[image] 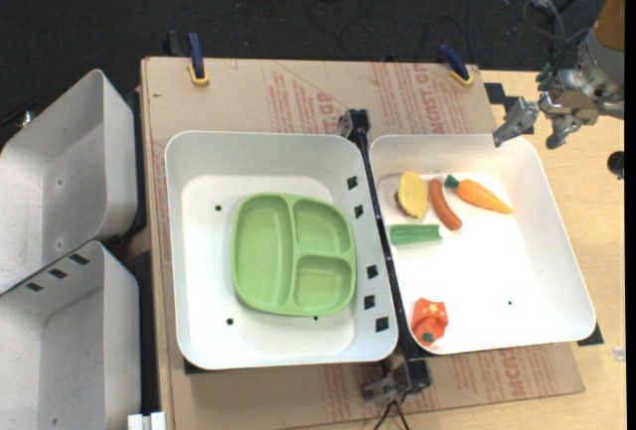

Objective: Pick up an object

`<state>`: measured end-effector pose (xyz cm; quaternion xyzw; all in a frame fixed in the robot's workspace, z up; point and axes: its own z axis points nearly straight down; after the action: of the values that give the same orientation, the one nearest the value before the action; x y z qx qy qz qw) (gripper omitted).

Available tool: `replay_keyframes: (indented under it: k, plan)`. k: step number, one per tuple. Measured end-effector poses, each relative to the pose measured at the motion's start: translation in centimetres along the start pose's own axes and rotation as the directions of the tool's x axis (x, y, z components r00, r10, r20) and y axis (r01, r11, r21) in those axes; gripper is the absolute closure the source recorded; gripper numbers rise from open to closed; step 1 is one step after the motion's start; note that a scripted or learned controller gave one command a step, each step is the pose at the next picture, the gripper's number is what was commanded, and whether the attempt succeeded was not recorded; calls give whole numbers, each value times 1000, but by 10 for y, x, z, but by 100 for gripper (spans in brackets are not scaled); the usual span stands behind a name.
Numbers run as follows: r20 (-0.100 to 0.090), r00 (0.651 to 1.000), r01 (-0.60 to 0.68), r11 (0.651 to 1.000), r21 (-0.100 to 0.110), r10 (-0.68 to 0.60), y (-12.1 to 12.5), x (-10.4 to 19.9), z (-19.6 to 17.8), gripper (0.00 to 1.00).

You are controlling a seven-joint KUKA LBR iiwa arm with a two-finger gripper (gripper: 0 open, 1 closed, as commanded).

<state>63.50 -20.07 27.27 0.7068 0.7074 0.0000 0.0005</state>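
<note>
Hovering off the right bin's [556, 249] far right corner, gripper [532, 125] has its jaws spread wide, nothing between them. Candidates all in the right bin: orange carrot [484, 196], red sausage [445, 204], yellow potato-like piece [412, 194], green stick [415, 234] clustered at the far left; red-orange pepper [429, 318] at the near left corner. Left bin [199, 249] holds a green divided plate [295, 253]. Right bin's right half is open floor.

Just one fixed camera, mounted up high and tilted down at the bench [328, 85], set far enough back to frame both white bins [199, 319] side by side plus some dark floor behind.
</note>
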Motion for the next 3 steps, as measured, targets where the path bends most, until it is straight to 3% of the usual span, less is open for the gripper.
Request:
replay_keyframes:
  k: [1,3]
  plan:
    - [0,1000,-1,1000,3,1,-3,2,43,0]
    - [1,1000,0,1000,0,0,-10,8,166,0]
